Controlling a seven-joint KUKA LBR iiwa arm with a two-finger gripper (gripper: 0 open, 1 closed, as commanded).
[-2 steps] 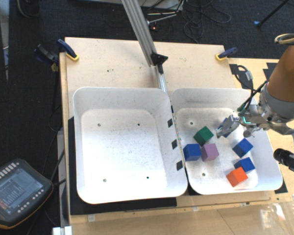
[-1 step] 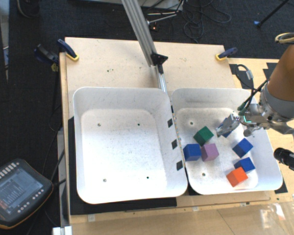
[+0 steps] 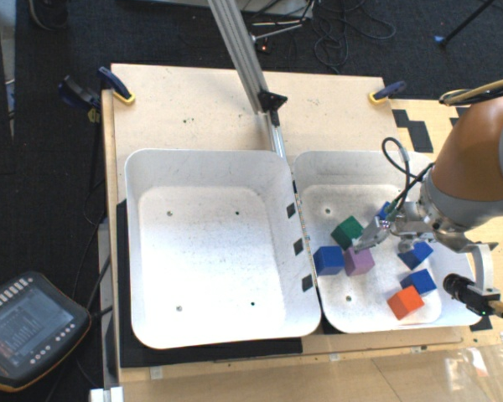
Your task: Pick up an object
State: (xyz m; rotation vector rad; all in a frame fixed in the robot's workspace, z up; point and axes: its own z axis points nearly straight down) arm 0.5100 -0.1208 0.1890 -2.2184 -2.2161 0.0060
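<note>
Several small blocks lie in the right bin (image 3: pixel 335 167). A green block (image 3: pixel 347 229) sits beside a purple block (image 3: pixel 359 262) and a blue block (image 3: pixel 328 260) near the bin's middle. Two more blue blocks (image 3: pixel 417 255) (image 3: pixel 422 281) and an orange block (image 3: pixel 405 301) lie toward the front right. My gripper (image 3: pixel 372 235) reaches in from the right and hangs low just right of the green block and above the purple one. The wrist body hides part of the bin's right side.
The left bin (image 3: pixel 203 162) stands beside the right one on the beige bench. A slanted metal pole (image 3: pixel 245 53) comes down to the bins' shared back edge. Clamps sit at the bench's back corners, and a teach pendant (image 3: pixel 25 329) lies on the floor at left.
</note>
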